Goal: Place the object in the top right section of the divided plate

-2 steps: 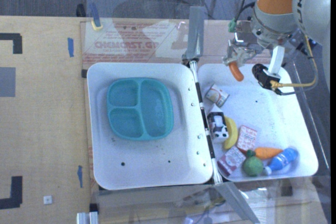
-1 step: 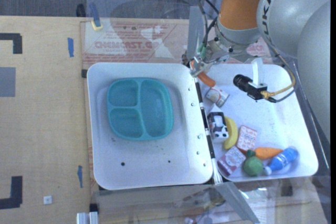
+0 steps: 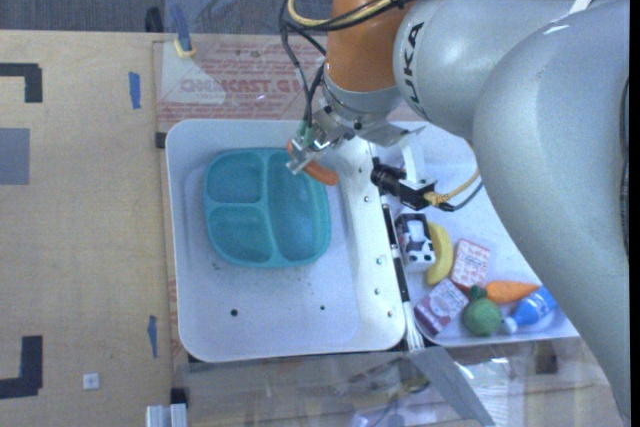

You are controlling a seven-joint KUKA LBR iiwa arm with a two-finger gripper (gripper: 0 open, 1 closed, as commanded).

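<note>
The teal divided plate [image 3: 267, 207] lies in the left bin [image 3: 200, 315], with bare white floor to its left and on the near side, and a narrow strip on its right before the bin's wall. The tool [image 3: 303, 153] hangs over the plate's far right corner, clamped on a small orange object [image 3: 321, 172], carrot-like and slanted. In the right bin [image 3: 395, 300] lie a banana [image 3: 441, 253], a green ball [image 3: 482, 315] and another carrot [image 3: 512, 291].
</note>
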